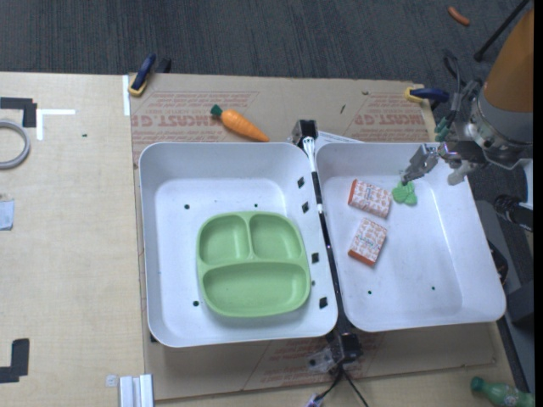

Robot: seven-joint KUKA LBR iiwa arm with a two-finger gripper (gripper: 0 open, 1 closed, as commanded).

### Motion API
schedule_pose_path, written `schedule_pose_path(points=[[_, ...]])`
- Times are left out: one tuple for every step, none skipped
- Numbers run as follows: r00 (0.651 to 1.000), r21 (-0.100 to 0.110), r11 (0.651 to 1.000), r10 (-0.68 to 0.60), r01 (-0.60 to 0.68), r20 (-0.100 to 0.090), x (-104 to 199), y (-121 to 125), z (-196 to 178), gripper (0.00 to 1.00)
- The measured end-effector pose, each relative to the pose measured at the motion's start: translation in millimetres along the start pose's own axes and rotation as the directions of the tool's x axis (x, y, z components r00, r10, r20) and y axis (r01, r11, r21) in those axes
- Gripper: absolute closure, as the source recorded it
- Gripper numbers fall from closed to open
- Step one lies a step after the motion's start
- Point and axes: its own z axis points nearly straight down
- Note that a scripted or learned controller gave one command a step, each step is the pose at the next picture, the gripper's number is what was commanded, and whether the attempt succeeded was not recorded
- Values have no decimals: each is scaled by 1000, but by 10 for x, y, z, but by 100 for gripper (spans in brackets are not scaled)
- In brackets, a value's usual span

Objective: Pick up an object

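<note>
Item one: your two-finger gripper (413, 173) hangs over the right white bin (462, 291), above its far edge; how far it is open, you cannot tell.

Item two: small green soft object (405, 195), just below it.

Step, judged: approach. Next you need a straight descent, then closure.

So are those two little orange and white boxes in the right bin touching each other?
Apart. The camera view shows a strip of white bin floor between the upper box and the lower box.
</note>
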Motion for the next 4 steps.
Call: schedule_pose_path(points=[[982,0,982,189,-189,0,714,-428,581,0],[989,-1,989,-145,145,0,1025,-777,578,0],[1000,0,1000,-18,18,-1,416,-502,1313,0],[942,-1,942,-337,337,0,428,-571,1577,0]])
